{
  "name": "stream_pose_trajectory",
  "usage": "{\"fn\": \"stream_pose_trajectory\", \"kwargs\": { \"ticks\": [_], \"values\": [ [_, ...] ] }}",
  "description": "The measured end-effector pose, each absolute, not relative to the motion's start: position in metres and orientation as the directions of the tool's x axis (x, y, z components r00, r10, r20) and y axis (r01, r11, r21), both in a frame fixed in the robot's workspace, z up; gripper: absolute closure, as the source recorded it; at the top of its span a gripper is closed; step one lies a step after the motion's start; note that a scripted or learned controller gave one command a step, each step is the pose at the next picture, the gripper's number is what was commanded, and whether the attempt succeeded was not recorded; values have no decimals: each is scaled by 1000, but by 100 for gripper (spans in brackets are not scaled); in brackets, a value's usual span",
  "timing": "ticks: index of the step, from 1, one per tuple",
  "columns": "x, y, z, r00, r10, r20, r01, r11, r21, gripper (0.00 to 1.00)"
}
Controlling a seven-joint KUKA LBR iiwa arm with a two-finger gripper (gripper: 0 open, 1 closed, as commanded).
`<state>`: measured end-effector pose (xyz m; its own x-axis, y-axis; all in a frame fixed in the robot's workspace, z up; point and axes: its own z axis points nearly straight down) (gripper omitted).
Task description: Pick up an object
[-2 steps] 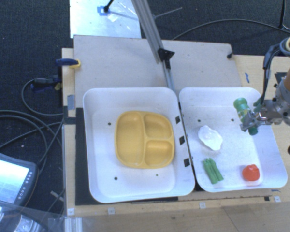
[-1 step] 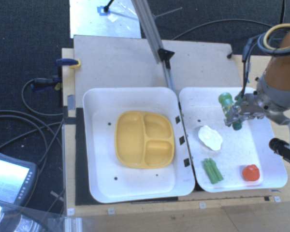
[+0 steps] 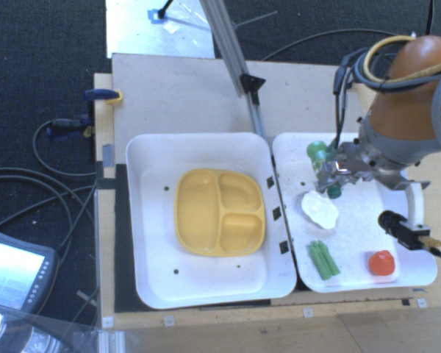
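The objects for picking lie in the right bin (image 3: 426,271). Left to right: the left bin (image 3: 151,219) holds a yellow divided plate (image 3: 220,212); in the right bin a white lumpy piece (image 3: 320,208) sits mid-bin, a green bean-like piece (image 3: 323,259) lies nearer the front wall, and a red tomato-like piece (image 3: 381,263) rests toward the front right corner. The gripper (image 3: 331,179) hangs just above the white piece, beside a teal thing (image 3: 317,151); whether it is open or closed cannot be told.
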<state>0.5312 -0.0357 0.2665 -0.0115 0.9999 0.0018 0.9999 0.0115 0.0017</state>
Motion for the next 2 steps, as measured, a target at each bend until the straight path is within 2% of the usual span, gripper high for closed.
{"fn": "stream_pose_trajectory", "kwargs": {
  "ticks": [1,2],
  "values": [
    [539,21,250,-11,1000,2,1000,11,-1,100],
    [560,65,247,-11,1000,2,1000,11,2,100]
  ]
}}
